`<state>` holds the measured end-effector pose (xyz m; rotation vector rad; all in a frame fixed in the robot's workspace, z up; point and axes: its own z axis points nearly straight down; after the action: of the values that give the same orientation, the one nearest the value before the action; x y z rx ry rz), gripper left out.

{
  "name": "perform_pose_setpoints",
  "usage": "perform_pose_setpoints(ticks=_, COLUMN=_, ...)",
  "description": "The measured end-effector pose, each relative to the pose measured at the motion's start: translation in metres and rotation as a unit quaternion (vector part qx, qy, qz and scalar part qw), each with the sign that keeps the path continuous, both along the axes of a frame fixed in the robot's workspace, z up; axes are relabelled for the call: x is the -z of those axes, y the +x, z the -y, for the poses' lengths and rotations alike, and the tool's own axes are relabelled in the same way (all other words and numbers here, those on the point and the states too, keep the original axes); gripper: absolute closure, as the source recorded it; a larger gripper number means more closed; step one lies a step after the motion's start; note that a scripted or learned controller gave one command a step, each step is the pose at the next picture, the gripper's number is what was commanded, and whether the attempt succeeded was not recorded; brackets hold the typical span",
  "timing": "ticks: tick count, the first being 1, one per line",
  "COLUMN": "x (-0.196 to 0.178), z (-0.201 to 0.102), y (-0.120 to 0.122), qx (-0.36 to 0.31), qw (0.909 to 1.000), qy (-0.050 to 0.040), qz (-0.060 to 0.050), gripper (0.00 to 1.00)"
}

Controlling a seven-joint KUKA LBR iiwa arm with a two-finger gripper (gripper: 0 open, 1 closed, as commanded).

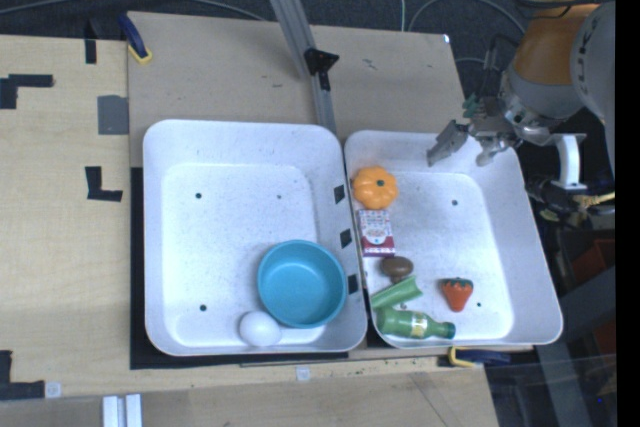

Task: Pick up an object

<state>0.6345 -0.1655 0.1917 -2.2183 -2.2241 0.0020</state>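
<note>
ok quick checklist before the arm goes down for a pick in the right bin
1. Gripper over the right bin: ok, above its far edge.
2. Fingers free of any object: ok, nothing between them.
3. Fingers spread: ok.
4. Isolated target available: ok, toy strawberry lies apart from the rest.
5. Toy pumpkin clear of the bin wall: not ok, it sits close to the left wall.
6. Green bottle free: not ok, against the front rim.

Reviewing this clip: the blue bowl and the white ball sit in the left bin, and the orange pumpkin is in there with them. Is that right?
Not quite. The camera view shows the blue bowl and the white ball in the left bin, but the orange pumpkin lies in the right bin, near its upper left corner.
</note>
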Motion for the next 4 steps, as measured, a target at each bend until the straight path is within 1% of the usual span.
perform_pose_setpoints(ticks=1, x=0.000, z=0.000, y=0.000, qx=0.000, qw=1.0000, qy=-0.0001, qz=0.000, gripper=0.00)
perform_pose_setpoints(ticks=2, x=0.044, z=-0.002, y=-0.003, qx=0.000, qw=1.0000, qy=0.0002, qz=-0.002, gripper=0.00)
perform_pose_setpoints(ticks=3, x=0.098, z=-0.003, y=-0.004, qx=0.000, qw=1.0000, qy=0.0004, qz=-0.003, gripper=0.00)
perform_pose_setpoints(ticks=4, x=0.085, z=-0.004, y=-0.003, qx=-0.001, qw=1.0000, qy=0.0001, qz=-0.001, gripper=1.00)
